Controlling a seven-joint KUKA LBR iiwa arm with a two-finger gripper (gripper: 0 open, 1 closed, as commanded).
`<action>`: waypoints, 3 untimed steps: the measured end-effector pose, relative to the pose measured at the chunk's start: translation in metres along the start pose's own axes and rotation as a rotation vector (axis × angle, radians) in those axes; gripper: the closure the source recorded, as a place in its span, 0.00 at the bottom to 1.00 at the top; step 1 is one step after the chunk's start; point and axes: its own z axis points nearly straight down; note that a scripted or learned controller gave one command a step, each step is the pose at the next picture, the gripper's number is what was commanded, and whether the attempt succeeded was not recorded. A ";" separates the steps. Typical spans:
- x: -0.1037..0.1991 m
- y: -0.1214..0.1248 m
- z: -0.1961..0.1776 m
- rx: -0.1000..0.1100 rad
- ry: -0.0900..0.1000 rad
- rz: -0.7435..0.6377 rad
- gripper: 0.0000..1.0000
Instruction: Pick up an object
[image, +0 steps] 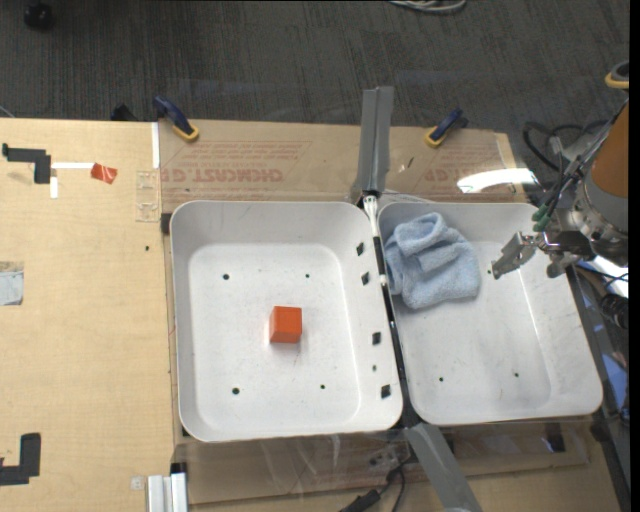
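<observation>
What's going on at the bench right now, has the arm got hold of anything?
Nothing is held yet. The gripper hangs over the right bin near its far right edge, with nothing between its fingers. A crumpled blue cloth lies in that bin's far left corner, apart from the gripper. An orange block sits untouched in the left bin.

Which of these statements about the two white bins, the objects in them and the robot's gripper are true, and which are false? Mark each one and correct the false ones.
1. The orange block lies in the left bin. True.
2. The blue cloth lies in the same bin as the block. False: it lies in the right bin, at its far left corner.
3. The gripper is above the right bin. True.
4. The gripper holds the cloth. False: it is apart from the cloth, to the cloth's right.
5. The block touches the bin's wall. False: it sits near the middle.
</observation>
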 end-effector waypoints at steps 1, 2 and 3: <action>-0.012 -0.005 0.108 -0.001 0.001 -0.260 0.00; -0.004 0.082 0.140 -0.006 -0.003 -0.466 0.00; -0.005 0.083 0.130 -0.009 -0.003 -0.462 1.00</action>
